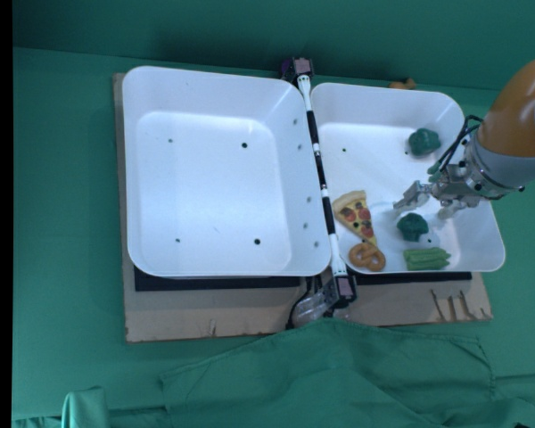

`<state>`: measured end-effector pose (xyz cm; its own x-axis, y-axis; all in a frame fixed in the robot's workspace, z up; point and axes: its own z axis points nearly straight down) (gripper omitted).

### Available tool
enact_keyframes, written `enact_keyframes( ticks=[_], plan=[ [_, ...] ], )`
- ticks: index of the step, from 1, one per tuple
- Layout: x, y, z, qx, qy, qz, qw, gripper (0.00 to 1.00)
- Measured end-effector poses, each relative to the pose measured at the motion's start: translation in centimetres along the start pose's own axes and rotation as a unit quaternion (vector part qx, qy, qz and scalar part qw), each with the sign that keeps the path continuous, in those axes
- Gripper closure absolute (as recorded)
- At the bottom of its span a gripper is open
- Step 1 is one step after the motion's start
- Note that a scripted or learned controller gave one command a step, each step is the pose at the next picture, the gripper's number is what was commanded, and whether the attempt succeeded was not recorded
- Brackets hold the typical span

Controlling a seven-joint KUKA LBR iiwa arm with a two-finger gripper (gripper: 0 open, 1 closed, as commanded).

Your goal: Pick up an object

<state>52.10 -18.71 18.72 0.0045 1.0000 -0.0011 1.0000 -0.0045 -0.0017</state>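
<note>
A: From the camera above, where are you?

B: My gripper (421, 198) hangs over the right bin (374, 114), reaching in from the right, with my orange band (517, 114) out past the bin's far edge.

A: Are your fingers on anything?

B: No. They stand spread apart with nothing between them. One fingertip (401, 205) points toward the middle of the bin, the other sits lower, near the right side.

A: What could you pick up?

B: Just below my gripper lies a dark green broccoli piece (412, 226). Under that, near the front wall, is a lighter green bean bundle (426, 258). To their left are a pizza slice (354, 214) and, just beside its tip, a pretzel (366, 256). A second dark green lump (423, 141) rests near the back right corner, well apart from the rest.

A: And the other bin?

B: The left bin (160, 96) sits touching the right one along the divider (318, 163), both on cardboard (205, 324) over green cloth (62, 239).
</note>
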Motion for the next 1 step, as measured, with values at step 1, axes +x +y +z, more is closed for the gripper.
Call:
enact_keyframes(
  ticks=[1],
  plan=[
    [-0.24, -4.91, 0.11, -0.014, -0.005, 0.001, 0.9999, 0.0]
  ],
)
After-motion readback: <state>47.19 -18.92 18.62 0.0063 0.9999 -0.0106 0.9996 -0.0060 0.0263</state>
